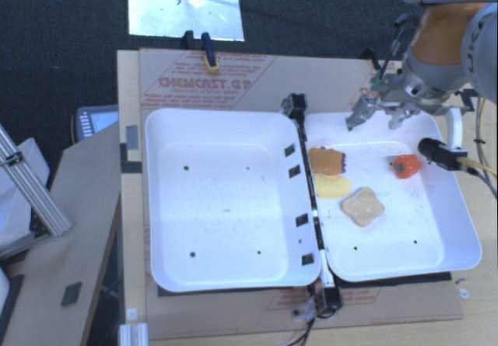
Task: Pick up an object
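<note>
The tool (pixel 378 113) hangs over the far edge of the right bin (pixel 459 235), and its two fingers stand apart with nothing between them. It sits under the grey arm with its orange band (pixel 451 2), which reaches in from the right side of the camera view.

Nothing has been picked up yet, as far as the view shows. All the possible objects lie on the floor of the right bin, in front of the tool and lower than it. Nearest to the tool are an orange-brown piece with a purple edge (pixel 327 160), close to the wall between the bins, and a small red-orange item (pixel 405 166) toward the right, near a black part of the arm. Just below the orange-brown piece lies a pale yellow oval piece (pixel 333 186), and beside that one a beige, toast-like piece (pixel 362 206) (these two look almost touching, but I cannot tell for sure).

The left bin (pixel 226 197) shows only its white floor with small dark dots. Both bins rest on a cardboard sheet (pixel 226 80) on the tabletop.

So I judge the task to be at its start: choosing one object, descending, closing on it and lifting are all left to do.
</note>
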